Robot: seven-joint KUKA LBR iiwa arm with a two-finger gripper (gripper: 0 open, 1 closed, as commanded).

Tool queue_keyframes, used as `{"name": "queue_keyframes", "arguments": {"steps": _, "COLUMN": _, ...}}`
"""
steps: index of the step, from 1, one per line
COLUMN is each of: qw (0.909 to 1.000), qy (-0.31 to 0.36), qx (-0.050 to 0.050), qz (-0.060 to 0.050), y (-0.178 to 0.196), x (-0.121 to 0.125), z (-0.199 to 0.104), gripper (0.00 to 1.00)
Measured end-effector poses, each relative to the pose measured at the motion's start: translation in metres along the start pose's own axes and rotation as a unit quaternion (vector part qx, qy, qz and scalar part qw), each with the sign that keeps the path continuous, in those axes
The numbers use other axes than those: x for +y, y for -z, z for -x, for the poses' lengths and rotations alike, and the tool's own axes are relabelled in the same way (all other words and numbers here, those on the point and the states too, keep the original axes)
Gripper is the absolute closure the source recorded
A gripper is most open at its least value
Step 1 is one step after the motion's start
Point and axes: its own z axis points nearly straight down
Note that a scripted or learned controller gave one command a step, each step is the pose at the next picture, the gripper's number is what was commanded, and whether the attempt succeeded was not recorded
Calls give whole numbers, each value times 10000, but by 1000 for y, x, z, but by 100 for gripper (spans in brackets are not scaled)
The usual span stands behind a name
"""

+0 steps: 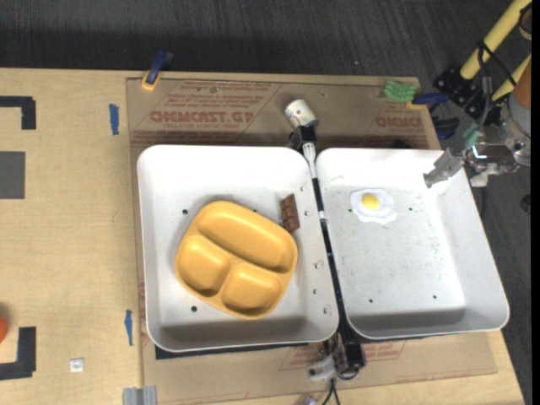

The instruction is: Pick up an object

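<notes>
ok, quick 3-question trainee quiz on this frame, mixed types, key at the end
1. True or false: the fried egg lies in the right bin.
2. What shares the left bin with the yellow divided tray? A) a chocolate piece B) a spoon C) a cup
3. Fill in: the gripper hangs near the right bin's far ____ corner.

Key: 1 true; 2 A, the chocolate piece; 3 right.

The desk (59,226) is pale wood with black tape marks near its left edge and short blue tape strips. A brown cardboard sheet (211,108) with red lettering lies on it. Two shallow white bins rest on the cardboard side by side, touching: the left bin (160,175) and the right bin (472,285).
</notes>
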Motion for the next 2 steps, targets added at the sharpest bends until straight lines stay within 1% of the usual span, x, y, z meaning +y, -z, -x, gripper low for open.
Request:
{"name": "queue_keyframes", "arguments": {"steps": 1, "qw": 9999, "qy": 105, "qx": 5, "qz": -10, "y": -155, "x": -96, "z": -8, "gripper": 0}}
{"name": "queue_keyframes", "arguments": {"steps": 2, "qw": 9982, "qy": -604, "qx": 13, "qz": -18, "y": -127, "x": -112, "z": -66, "gripper": 0}}
